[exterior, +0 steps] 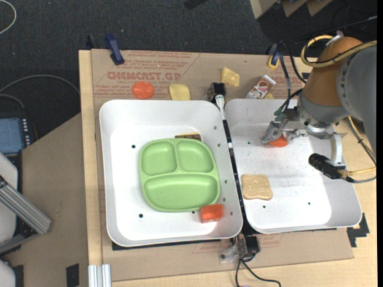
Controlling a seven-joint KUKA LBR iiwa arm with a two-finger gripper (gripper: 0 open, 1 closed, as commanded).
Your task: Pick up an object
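Camera view, left to right; left bin [119,178]: green divided plate [178,175] at centre, small orange block [211,213] touching the plate's rim at 5 o'clock, a brown piece [188,137] half hidden at its 12 o'clock edge; right bin [335,211]: toast slice [257,187] at 8 o'clock near the dividing wall, small orange-red object [279,141] at 11 o'clock; gripper [276,135] lowered directly onto that object, fingers appearing to straddle it, though whether they have clenched I cannot tell; step judged: the grasp itself, arm down at the object, nothing lifted; next move calls for a firm closure on the object, then a straight rise clear of the bin floor.
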